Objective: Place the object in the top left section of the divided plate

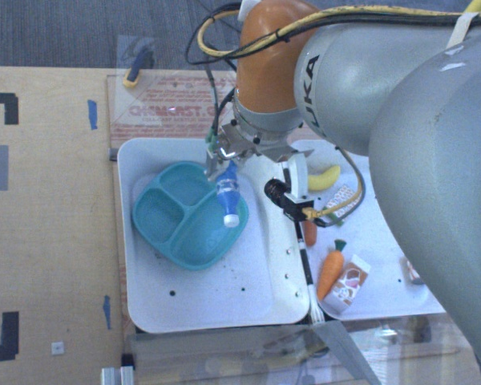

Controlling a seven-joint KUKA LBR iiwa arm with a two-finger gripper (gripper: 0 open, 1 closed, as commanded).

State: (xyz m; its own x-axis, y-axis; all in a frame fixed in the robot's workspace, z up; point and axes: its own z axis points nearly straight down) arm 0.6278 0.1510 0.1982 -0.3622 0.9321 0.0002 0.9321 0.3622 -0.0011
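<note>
A teal divided plate (pixel 164 219) lies in the left white bin (pixel 200 303). My gripper (pixel 218 157) hangs over the plate's upper right rim, just below the orange band. A small clear bottle with a blue label and white cap (pixel 228 199) hangs from the gripper, between its fingers, cap end down and tilted over the plate's right-hand section.
The right bin (pixel 385 295) holds a toy carrot (pixel 331 269), a small printed carton (pixel 349 282), a yellow banana (pixel 324 178) and a reddish piece (pixel 309 233) by the divider. The big grey arm covers the right side. Wooden bench lies to the left.
</note>
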